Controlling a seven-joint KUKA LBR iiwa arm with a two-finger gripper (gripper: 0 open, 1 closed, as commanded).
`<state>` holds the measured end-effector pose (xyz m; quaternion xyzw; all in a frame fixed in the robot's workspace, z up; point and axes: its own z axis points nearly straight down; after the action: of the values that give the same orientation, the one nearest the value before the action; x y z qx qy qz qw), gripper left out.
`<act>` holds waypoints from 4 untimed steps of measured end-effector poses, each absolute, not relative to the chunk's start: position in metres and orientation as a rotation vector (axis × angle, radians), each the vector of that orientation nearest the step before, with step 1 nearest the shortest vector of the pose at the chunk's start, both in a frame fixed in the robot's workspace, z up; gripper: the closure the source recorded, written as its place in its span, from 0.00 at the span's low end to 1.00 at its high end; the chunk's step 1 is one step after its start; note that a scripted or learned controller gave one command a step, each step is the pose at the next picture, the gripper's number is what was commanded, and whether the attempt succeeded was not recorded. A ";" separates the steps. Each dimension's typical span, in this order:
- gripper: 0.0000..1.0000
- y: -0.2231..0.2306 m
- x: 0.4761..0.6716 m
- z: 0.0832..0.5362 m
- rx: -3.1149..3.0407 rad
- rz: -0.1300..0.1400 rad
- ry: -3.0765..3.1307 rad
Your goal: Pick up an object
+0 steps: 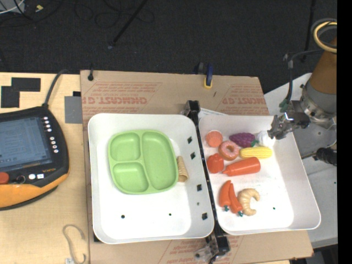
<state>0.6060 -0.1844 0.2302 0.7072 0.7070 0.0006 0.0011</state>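
Note:
Several toy foods lie in the right bin (297,202): a purple grape bunch (242,139), a pink donut (228,149), a yellow corn cob (257,152), an orange carrot (242,167), a red chili (227,196) and a tan croissant (249,201). My gripper (276,130) hangs over the bin's far right corner, just right of the grapes and above the corn's right end. Nothing is visibly held in it.
The left bin (110,219) holds a green divided plate (142,161) with a beige cone (182,169) beside it. A peach-coloured ball (213,138) and a red piece (215,163) sit by the divider. A teach pendant (27,153) lies at far left.

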 end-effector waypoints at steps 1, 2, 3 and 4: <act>1.00 -0.132 0.579 0.222 2.223 -0.003 2.228; 1.00 -0.092 0.554 0.224 2.224 -0.003 2.227; 1.00 -0.043 0.530 0.218 2.223 -0.004 2.229; 1.00 0.011 0.521 0.213 2.222 -0.004 2.228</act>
<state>0.5209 0.0105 0.2131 0.7061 0.7081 -0.0014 -0.0028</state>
